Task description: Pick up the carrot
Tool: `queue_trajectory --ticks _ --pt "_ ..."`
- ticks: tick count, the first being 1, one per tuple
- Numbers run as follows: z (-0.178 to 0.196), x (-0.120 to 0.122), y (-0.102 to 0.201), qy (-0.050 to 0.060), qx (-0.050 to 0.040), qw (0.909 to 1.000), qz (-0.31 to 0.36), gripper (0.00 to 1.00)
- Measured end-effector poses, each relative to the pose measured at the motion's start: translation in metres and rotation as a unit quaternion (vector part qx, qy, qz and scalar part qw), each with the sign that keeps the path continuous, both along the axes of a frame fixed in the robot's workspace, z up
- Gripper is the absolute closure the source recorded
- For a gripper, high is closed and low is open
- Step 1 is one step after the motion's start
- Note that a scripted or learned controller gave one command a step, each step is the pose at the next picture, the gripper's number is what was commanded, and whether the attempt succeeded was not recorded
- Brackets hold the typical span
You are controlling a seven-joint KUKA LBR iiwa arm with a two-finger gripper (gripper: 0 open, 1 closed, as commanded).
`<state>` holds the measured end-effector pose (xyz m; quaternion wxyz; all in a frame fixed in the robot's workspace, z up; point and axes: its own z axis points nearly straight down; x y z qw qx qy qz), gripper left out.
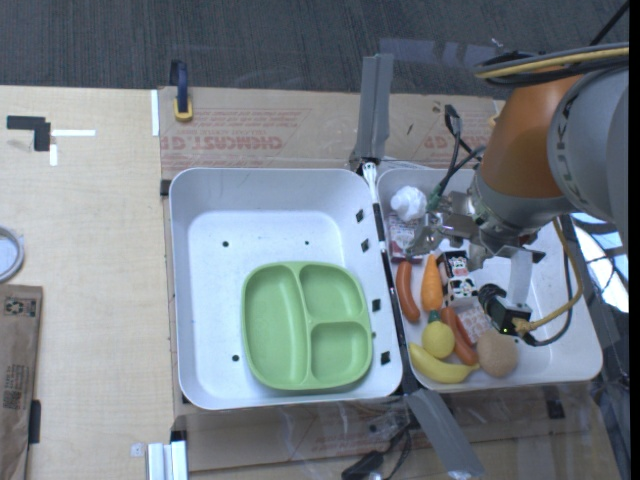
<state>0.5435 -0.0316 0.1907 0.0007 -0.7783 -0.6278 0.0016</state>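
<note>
**A:** Starting from the near edge, what have you got in the right bin (570, 368)?

**B:** Closest to you there's a banana (438, 367) lying along the front wall, a lemon (437, 339) sitting just on top of it, and a brownish potato (497, 355) to the right. A second, redder carrot-looking piece (461, 337) runs slanted between the lemon and the potato.

**A:** And the carrot you're after?

**B:** One step further back. The carrot (431, 282) lies roughly upright in the view, fat end toward you, thin end pointing away. A red sausage (406, 290) lies just beside it on its left, nearly parallel. On its right there's a small black-and-white printed box (458, 276).

**A:** Where's the gripper relative to it?

**B:** You'll see the gripper (436, 234) right above the carrot's thin far end, under the grey arm (590, 138) with the orange band. It's close to the tip, but nothing sits between the fingers. Honestly you can't tell if it's spread or pinched, too much clutter and cable there.

**A:** Anything beyond that?

**B:** A white crumpled ball (408, 202) at the back of the bin. Over on the left, the other bin (200, 268) holds a green divided plate (306, 325), well apart from the carrot. The bench (80, 268) is pale wood.
</note>
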Motion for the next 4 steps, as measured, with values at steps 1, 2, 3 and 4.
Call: queue_trajectory --ticks 1,2,3,4 --pt "0.008 0.000 -0.001 0.002 -0.0006 1.0000 0.000 1.00" --pt "0.008 0.000 -0.001 0.002 -0.0007 1.0000 0.000 0.00" --pt "0.000 -0.045 -0.022 0.000 0.0005 0.9986 0.053 0.00" --pt "-0.081 -0.022 -0.074 -0.005 -0.0001 0.9997 -0.024 0.00"
